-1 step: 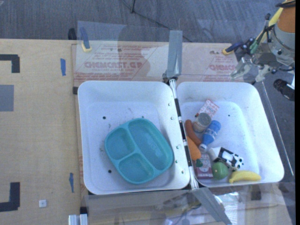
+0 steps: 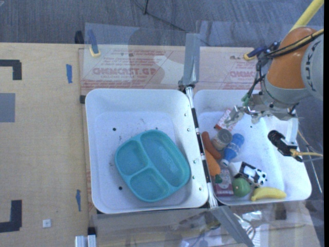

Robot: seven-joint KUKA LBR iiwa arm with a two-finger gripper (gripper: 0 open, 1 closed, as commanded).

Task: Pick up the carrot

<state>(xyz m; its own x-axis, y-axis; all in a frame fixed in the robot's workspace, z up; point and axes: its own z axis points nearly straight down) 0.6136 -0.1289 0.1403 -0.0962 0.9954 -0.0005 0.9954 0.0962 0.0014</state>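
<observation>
On the desk, in the left bin (image 2: 97,112), just a teal divided plate (image 2: 152,164); no part in the grasp. Against the left wall of the right bin (image 2: 205,98), the carrot (image 2: 212,163); lies lengthwise along that wall, touching or nearly touching a grey tin (image 2: 223,137) and close to a blue bottle (image 2: 234,146) on its right. Likely trouble here: too little room between wall and carrot for a clean straddle; risks a scrape on the wall, or a pinch that rolls the carrot aside. Crowding as well; could close on the tin or the bottle instead, or nudge the green apple (image 2: 240,186) and the banana (image 2: 267,193) near the front corner. Further right, the jaws, hanging over the far part of the bin, apart from the carrot; wide or narrow, cannot tell. Calls for a move across clutter; may drag the red-and-white packet (image 2: 225,121) just beside them.
</observation>
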